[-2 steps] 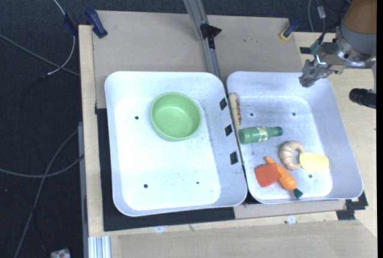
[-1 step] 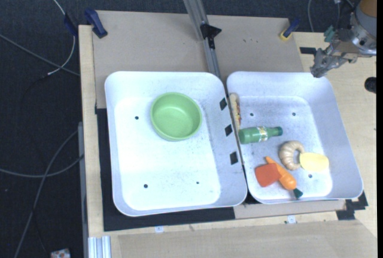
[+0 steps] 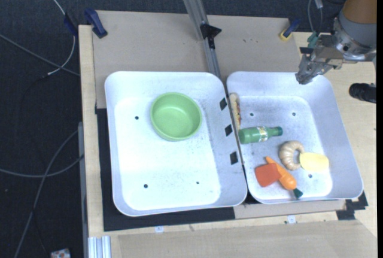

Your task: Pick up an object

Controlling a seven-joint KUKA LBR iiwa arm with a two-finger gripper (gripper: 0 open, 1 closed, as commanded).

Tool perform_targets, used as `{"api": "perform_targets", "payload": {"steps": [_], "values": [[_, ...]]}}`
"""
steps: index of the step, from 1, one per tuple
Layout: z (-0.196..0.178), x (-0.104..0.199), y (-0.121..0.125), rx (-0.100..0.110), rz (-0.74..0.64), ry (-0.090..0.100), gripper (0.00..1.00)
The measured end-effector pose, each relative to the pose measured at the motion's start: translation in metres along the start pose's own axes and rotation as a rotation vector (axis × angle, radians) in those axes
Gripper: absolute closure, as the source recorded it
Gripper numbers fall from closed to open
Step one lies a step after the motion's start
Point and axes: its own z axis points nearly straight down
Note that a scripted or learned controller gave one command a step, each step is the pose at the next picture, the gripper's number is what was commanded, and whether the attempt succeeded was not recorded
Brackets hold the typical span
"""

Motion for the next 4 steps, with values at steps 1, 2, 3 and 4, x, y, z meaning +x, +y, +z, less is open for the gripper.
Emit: {"api": "perform_targets", "payload": {"steps": [1, 2, 3, 4], "values": [[-0.009, 0.046, -0.019, 0.000, -0.001, 0.002, 1.00], [0.003, 0.092, -0.045, 0.004, -0.001, 0.000, 1.00], [-0.004, 0.140, -0.064, 0.005, -0.002, 0.001, 1.00], [-0.003, 0.201, -0.088, 0.008, -0.003, 0.001, 1.00]]}}
